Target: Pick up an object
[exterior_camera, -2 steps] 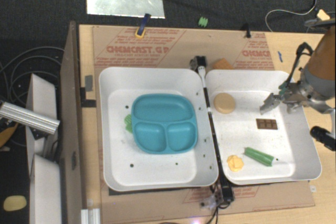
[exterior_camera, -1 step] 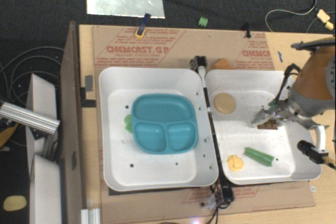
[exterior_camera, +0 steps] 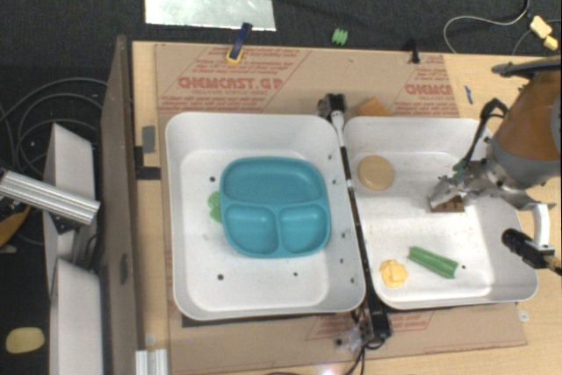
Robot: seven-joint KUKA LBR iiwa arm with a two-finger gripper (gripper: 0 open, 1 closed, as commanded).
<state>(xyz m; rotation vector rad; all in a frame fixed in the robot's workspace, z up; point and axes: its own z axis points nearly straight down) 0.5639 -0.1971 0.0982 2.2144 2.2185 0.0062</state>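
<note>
Gripper [exterior_camera: 450,196] low in right bin [exterior_camera: 492,136], over small brown piece [exterior_camera: 450,205] directly beneath tips; finger state impossible to tell. Green rod [exterior_camera: 434,262] lying below-left, long axis slanting. Yellow lump [exterior_camera: 393,273] beside it. Tan disc [exterior_camera: 376,172] left. Teal compartment plate [exterior_camera: 275,206] in left bin [exterior_camera: 189,145].

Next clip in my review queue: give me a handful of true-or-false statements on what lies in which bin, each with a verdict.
1. The blue divided tray sits in the left bin. True.
2. The tan round disc lies in the left bin. False: it lies in the right bin, near its upper left.
3. The green stick and the yellow piece lie close together in the right bin. True.
4. The gripper is above the left bin. False: it is low over the right bin.
</note>
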